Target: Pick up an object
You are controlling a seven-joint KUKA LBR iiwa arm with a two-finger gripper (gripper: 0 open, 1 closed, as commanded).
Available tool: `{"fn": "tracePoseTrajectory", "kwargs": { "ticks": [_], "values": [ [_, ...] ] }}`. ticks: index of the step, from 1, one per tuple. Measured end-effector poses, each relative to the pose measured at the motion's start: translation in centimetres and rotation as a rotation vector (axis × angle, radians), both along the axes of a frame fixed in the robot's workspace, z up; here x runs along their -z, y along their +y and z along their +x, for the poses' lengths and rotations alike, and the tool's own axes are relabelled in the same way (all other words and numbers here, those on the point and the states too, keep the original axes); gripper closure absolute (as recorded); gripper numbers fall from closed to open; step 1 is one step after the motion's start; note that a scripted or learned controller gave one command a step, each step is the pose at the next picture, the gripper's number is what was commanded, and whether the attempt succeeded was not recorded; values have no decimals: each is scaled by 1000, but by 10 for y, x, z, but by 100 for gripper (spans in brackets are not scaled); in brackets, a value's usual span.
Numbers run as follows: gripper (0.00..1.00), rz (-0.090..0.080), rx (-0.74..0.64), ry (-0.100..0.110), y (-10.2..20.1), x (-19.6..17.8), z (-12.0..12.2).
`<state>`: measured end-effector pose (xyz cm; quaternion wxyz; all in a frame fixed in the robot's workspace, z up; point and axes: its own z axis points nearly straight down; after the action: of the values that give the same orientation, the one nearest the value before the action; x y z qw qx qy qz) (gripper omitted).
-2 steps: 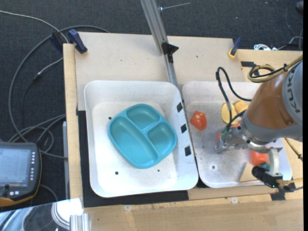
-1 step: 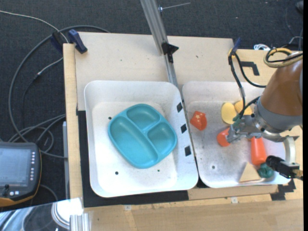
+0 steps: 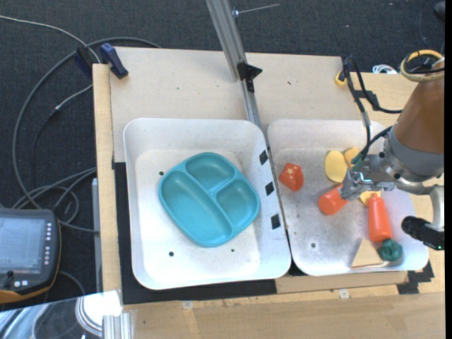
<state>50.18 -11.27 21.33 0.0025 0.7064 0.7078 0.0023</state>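
In the right bin (image 3: 311, 249) lie several toy foods. A red strawberry-like piece (image 3: 291, 176) sits at its left, and a yellow lemon-like piece (image 3: 335, 164) lies further back. An orange piece (image 3: 330, 202) rests in the middle. An orange carrot (image 3: 379, 217) with a green top (image 3: 390, 251) lies to the right, and a tan wedge (image 3: 367, 255) sits at the front. My gripper (image 3: 354, 182) hangs low over the bin, just right of and above the orange piece, between the lemon and the carrot. It partly covers a small yellow piece (image 3: 366, 198).
The left bin (image 3: 141, 210) holds a teal divided plate (image 3: 208, 198). A metal pole (image 3: 229, 30) slants down to the ridge between the bins. Black cables (image 3: 364, 97) run at the bench's back right. A pendant (image 3: 25, 249) lies on the floor at left.
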Motion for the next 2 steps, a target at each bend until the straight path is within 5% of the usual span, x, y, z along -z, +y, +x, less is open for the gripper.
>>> {"fn": "tracePoseTrajectory", "kwargs": {
  "ticks": [1,2],
  "values": [
    [100,1,1,-3,3,-65,-2],
    [100,8,0,19,57,-48,1]
  ]
}}
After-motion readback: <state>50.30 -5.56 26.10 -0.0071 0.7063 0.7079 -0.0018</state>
